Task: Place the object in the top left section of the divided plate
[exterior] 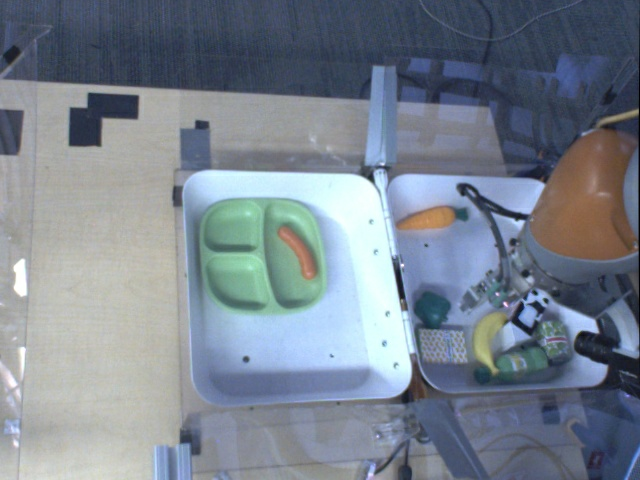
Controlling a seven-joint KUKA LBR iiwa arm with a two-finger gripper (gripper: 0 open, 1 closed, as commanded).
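In right bin, gripper [512, 303] low by banana [486, 335]; jaw state can't tell. Pick step, I judge. Plate [262, 255] far left; next needs firm grasp, then carry across.

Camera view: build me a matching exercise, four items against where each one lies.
Items:
1. sausage
2. carrot
3. banana
4. green bottle

Places:
A. far end of the right bin
B. near right corner of the right bin, lying on its side
C. right section of the green divided plate, left bin
D. right bin, just left of the green bottle

Pairs: 1-C, 2-A, 3-D, 4-B
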